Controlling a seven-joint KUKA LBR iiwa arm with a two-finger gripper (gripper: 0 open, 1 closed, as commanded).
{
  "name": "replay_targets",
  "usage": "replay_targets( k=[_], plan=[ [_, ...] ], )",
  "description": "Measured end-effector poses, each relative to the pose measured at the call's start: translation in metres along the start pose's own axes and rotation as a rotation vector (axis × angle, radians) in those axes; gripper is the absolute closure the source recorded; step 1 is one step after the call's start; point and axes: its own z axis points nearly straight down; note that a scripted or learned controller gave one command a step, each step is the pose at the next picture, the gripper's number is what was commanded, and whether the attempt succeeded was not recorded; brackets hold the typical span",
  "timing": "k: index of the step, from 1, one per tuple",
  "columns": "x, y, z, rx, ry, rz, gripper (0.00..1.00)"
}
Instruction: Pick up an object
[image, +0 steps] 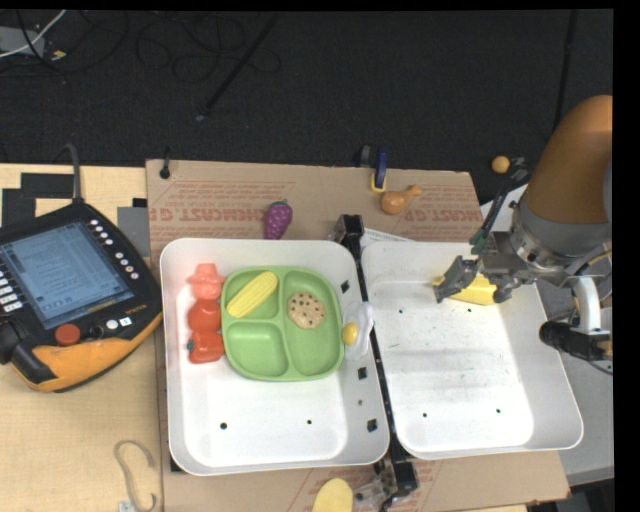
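Where the right white plastic bin (520, 400) lies, the dark two-finger gripper (470, 281) seemingly clamps a yellow block-shaped object (480, 292).

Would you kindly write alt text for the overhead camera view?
The gripper sits over a yellow object in the right bin. The left bin holds a green divided plate with toy corn and a cookie, beside a red figure.

This looks like a robot lab. A control tablet (65, 290) sits at the left, wires (40, 35) hang at the upper left, and toy food fills white bins (260, 420).
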Motion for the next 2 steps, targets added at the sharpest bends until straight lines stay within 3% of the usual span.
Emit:
replay_targets(
  k=[1, 2],
  plan=[
    [0.0, 0.002, -0.006, -0.012, -0.002, -0.001, 0.0],
    [-0.006, 0.002, 0.056, -0.005, -0.001, -0.001, 0.0]
  ],
)
